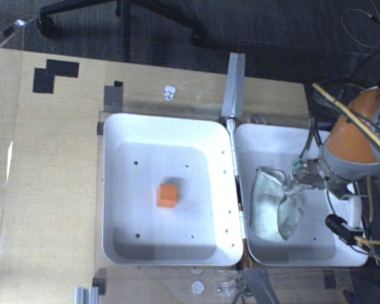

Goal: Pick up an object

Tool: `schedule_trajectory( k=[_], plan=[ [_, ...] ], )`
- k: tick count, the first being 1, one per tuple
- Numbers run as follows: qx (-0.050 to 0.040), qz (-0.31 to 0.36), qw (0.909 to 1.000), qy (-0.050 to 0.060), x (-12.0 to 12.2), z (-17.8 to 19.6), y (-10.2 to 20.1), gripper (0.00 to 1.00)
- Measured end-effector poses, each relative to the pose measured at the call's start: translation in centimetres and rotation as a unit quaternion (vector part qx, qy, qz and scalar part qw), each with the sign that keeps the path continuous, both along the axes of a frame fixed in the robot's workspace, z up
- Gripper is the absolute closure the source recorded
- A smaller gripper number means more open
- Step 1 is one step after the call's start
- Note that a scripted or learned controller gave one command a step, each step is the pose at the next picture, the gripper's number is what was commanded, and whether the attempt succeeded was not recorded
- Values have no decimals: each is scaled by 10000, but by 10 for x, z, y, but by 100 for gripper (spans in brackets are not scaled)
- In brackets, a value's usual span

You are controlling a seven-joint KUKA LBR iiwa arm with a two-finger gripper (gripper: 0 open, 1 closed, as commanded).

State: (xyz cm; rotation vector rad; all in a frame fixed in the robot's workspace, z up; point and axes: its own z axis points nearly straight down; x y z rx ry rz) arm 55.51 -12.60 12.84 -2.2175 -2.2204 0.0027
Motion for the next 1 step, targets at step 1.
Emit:
schedule_trajectory(
  k=[1],
  plan=[
    [-13, -912, 9958, -16, 20, 83, 40, 100]
  ],
)
